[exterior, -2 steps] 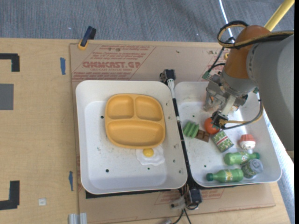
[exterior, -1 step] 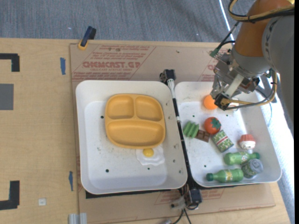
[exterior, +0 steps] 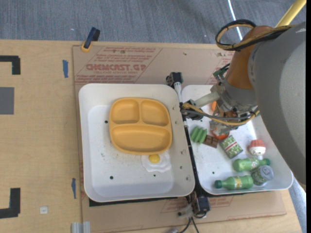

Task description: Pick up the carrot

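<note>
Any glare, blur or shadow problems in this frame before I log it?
Camera view: even lighting, soft shadows, no strong glare on the left bin. The arm looms large and soft at right, covering part of the right bin; small items there look slightly fuzzy.

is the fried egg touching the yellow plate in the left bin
Touching, as far as the camera view shows: the fried egg lies against the yellow plate's near rim, with no gap between them.

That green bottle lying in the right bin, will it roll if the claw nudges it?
Probably it rolls: the bottle lies on its side and looks round. It seems to be small plastic, so likely light and stiff. The bin's front wall close by may stop it soon.
</note>
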Available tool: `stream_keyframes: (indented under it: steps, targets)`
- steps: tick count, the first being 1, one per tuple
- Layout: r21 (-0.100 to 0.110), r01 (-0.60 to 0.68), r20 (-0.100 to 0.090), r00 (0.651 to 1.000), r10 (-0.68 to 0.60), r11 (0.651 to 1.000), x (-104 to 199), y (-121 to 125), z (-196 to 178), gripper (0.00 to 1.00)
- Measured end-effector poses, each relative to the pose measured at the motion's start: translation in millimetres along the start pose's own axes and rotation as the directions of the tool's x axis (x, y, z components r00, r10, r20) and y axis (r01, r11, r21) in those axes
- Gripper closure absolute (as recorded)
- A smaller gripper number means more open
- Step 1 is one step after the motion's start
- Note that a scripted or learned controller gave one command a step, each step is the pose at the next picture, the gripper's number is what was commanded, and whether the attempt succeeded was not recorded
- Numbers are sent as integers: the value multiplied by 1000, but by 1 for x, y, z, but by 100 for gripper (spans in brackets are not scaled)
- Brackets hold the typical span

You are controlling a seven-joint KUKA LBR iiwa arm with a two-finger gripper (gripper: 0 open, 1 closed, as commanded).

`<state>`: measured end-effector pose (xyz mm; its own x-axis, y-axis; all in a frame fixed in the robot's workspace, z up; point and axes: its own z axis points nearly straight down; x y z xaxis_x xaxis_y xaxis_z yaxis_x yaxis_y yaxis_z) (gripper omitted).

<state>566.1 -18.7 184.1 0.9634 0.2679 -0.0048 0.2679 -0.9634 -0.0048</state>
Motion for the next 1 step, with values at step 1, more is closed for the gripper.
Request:
stream_keyframes:
  steps: [1]
  targets:
    - [-3,-47,-4,999,47,999,5,-7,0,100]
